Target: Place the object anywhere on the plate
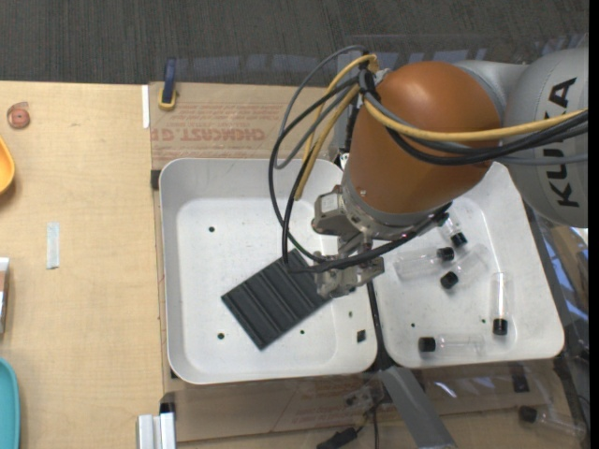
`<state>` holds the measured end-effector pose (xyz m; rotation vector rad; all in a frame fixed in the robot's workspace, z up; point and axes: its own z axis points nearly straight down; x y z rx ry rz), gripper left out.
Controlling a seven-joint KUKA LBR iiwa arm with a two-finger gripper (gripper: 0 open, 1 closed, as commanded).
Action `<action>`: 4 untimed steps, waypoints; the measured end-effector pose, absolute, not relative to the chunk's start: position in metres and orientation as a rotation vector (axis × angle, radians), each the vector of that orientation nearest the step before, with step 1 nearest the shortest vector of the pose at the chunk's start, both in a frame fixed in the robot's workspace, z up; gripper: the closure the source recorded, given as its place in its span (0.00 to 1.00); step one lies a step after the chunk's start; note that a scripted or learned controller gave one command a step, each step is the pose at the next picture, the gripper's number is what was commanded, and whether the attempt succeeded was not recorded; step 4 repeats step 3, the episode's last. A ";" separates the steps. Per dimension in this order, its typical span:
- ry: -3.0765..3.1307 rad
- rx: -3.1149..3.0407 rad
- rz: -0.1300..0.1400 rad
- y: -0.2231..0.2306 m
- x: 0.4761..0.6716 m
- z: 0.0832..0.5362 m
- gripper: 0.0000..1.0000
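Camera view: KUKA arm (440, 138) comes in from the right, orange wrist band over the seam btw the two white bins. Gripper (342, 274) hangs low at the left bin's (178, 279) right edge, just at the upper-right end of a dark ribbed rectangular plate (276, 299). The plate lies flat on the left bin floor, centre-to-lower-right, long axis diagonal, running lower-left to upper-right. Fingers: hidden under wrist body and cables, can't tell how wide apart or whether anything is between them; no object visibly held. Which item counts as "the object" isn't clear. Candidates: clear vials w/ black caps (449, 269) scattered in the right bin (533, 251), to the right of the gripper. Judgement: the plate sits directly lower-left of the gripper, so a short move along that diagonal would put a release over it.
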<state>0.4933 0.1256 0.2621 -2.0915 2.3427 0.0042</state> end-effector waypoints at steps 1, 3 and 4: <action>2.279 -2.158 0.004 0.070 0.552 0.232 1.00; 1.634 -2.680 0.006 0.133 0.519 0.259 0.00; 1.634 -2.680 0.006 0.133 0.519 0.259 0.00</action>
